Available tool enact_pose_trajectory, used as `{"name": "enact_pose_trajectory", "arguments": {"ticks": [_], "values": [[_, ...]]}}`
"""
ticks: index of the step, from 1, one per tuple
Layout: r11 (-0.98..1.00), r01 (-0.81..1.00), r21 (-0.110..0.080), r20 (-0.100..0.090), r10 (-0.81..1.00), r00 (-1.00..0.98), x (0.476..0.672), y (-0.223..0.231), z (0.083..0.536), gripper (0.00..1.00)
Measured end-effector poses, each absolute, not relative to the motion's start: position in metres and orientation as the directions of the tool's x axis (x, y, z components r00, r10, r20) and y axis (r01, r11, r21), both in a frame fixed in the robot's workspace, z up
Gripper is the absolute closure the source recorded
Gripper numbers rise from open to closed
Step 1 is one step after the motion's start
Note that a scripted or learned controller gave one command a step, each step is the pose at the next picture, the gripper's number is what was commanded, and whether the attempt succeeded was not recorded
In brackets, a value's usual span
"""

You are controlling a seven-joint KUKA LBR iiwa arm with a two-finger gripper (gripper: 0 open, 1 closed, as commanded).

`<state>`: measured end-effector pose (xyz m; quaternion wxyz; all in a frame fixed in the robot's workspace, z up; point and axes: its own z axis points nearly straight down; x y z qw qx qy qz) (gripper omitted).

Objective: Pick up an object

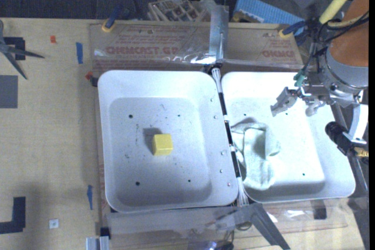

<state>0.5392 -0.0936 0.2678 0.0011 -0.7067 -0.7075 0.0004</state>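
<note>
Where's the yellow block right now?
The yellow block lies near the middle of the left bin, apart from the cloth in the right bin.

A light wooden bench carries two shallow white bins side by side. The left bin touches the right bin along one edge. Behind the left bin a cardboard sheet lies flat; a dark square sits far to its left.
</note>
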Motion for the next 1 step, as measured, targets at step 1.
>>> {"name": "enact_pose_trajectory", "arguments": {"ticks": [1], "values": [[0.229, 0.973, -0.002, 0.002, 0.973, -0.229, 0.5081, -0.0684, 0.1845, 0.00]]}}
